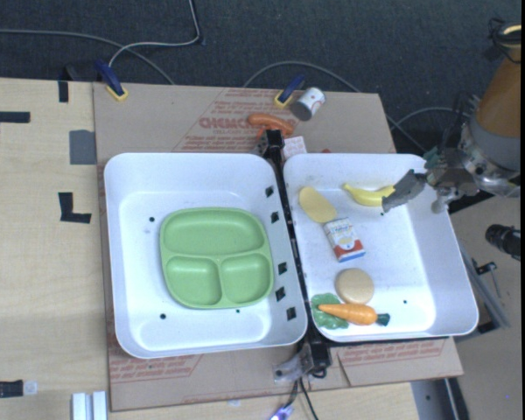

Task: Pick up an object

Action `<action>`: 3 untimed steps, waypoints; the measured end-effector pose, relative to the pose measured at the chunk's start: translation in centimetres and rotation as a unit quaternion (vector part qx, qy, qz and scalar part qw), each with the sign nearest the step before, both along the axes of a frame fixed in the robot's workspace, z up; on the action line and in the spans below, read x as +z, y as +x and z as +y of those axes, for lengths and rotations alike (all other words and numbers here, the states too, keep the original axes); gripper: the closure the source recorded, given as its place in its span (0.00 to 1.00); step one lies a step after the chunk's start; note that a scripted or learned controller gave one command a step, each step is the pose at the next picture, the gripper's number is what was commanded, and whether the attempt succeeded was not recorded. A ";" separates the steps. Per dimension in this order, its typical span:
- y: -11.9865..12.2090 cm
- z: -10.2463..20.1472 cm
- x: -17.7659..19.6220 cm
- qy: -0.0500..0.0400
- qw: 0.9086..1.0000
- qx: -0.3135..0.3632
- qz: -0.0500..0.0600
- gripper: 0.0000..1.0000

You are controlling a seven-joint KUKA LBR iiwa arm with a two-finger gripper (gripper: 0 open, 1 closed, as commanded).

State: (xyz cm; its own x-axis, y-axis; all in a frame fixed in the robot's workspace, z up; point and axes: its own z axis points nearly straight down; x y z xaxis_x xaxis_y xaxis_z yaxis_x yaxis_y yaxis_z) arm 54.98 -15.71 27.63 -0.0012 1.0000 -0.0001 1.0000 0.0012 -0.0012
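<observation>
While the gripper point(406, 189) hovered at the banana's point(368, 194) right end, the banana's long axis ran leftward from it; jaw state unclear, cannot tell.

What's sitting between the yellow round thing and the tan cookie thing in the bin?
In the camera view, a small carton with red and blue on it lies between the yellow disc and the tan round piece, in the right bin.
</observation>
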 end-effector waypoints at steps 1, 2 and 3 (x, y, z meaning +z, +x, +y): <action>-0.2 5.2 -13.2 0.001 1.000 0.000 0.001 0.00; 2.9 4.8 -18.6 0.000 1.000 0.000 0.000 0.00; 2.8 4.8 -17.8 0.000 1.000 0.001 0.001 1.00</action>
